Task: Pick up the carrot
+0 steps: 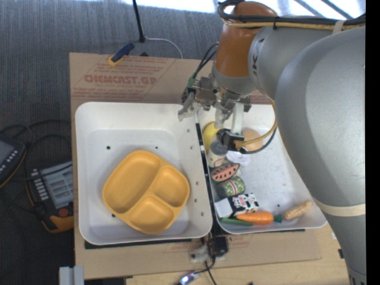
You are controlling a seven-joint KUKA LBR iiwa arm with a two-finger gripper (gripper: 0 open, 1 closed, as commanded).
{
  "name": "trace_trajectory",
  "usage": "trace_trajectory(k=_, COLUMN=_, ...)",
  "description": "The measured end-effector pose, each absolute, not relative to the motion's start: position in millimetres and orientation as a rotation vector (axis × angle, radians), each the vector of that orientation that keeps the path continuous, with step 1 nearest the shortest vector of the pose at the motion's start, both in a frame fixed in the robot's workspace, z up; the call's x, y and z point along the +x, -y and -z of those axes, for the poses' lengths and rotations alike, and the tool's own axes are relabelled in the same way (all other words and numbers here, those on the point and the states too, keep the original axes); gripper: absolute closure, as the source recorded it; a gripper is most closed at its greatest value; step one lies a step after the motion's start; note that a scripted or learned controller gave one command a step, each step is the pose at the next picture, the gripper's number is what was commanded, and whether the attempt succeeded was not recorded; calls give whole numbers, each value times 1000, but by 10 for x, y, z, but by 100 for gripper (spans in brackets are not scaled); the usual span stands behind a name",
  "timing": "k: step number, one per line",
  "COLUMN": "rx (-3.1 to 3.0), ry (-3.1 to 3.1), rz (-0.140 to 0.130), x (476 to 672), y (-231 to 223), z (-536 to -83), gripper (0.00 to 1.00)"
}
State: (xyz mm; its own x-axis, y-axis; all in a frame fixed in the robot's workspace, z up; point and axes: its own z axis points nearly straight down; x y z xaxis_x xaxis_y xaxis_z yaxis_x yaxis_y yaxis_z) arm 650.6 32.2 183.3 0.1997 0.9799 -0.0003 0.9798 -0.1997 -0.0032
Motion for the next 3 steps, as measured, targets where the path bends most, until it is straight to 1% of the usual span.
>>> trace_trajectory(k=1, rx=-2617, ry=1739, rz=-4, x=6678, y=534, z=-1840, gripper=0)
trace_trajectory(k=2, rx=-2504, ry=1902, rz=-3, x=6424, y=1392, z=-2566, gripper=0)
trace_trajectory(k=3, rx=-2502, ry=1903, rz=-5, x=6425, y=1385, z=-2658, gripper=100)
